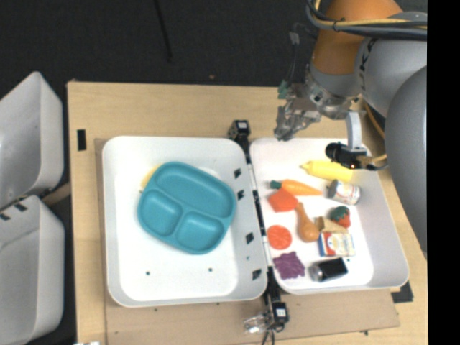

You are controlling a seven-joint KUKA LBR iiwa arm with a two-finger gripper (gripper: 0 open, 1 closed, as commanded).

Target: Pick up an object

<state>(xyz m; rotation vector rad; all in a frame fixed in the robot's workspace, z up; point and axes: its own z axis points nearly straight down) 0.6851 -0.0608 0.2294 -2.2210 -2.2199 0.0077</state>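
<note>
Up top, tool (286, 129) over rt bin (392, 250) far edge — nothing held.

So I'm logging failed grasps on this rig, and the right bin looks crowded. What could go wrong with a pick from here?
1. The toys in the right bin lie close together: the carrot, orange block and drumstick nearly touch, so a descent may nudge neighbours or catch two.
2. The gripper hangs over the bin's far left corner, near the rim, and could clip it.
3. The black can looks round and may roll away.
</note>
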